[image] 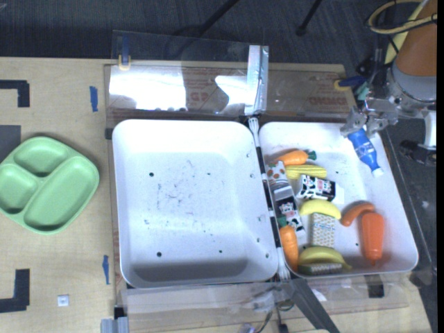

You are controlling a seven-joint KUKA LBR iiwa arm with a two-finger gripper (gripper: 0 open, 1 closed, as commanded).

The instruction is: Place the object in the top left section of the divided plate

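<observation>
**Object lifted at right bin's far edge; transfer to plate not begun**

While the arm (416, 61) sits at the far right of the scene, its gripper (362, 120) hangs over the far right corner of the right bin (406, 248). A blue-and-white tube (365, 151) hangs tilted just below it, upper end at the jaws, lower end pointing toward the bin's right wall. Judged from the slanted view, the jaws look clenched on the tube's top, and the tube appears raised off the bin floor; contact is small in the frame, so this grasp is read with some caution.

Green divided plate (48, 184) lies on the tabletop (55, 269) at the far left, well apart from the gripper, with the whole left bin (125, 137) between them. All three plate sections are bare. Target section, top left, holds nothing yet.

Remaining in the right bin: carrot (294, 157), corn cob (306, 173), banana (320, 207), cow-pattern carton (316, 186), orange pepper (372, 235) and other toy foods, clustered along the bin's left and near sides.

Progress estimate: pick apparently done, carry and placement left. Next the arm must travel leftward across both bins, descend over the plate's top left section and release. Risk as judged: the tilted hold on the tube could slip during the long traverse.
</observation>
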